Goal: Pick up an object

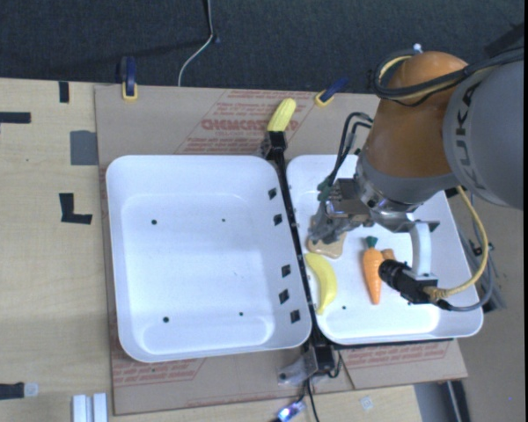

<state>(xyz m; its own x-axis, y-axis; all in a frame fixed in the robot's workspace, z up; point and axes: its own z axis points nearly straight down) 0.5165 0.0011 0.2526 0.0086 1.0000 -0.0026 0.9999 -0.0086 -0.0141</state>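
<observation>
Brown cardboard (pixel 238 126) covers the bench under two shallow white bins, printed with faded red lettering along its far edge, and pale wooden tabletop (pixel 35 262) spreads to the left with black tape marks (pixel 70 207) stuck on it. Dark fabric (pixel 97 16) fills the far background, with a thin white cable (pixel 198 51) trailing down across it. Blue and yellow clamps (pixel 128 79) pin the cardboard at its far edge, and a yellow-handled clamp (pixel 282 117) sits where the two bins meet.

The left bin (pixel 198 253) shows bare white floor with a few small dark dots. The right bin (pixel 378 319) holds a banana (pixel 322 281) near its left wall, a carrot (pixel 372 275) just to the right of it, and a small tan object (pixel 328 248) just beyond the banana.

The grey and orange arm (pixel 418 121) reaches in from the right, and its gripper (pixel 327 229) is low over the tan object. Whether anything is between them cannot be told, since the wrist hides that spot.
</observation>
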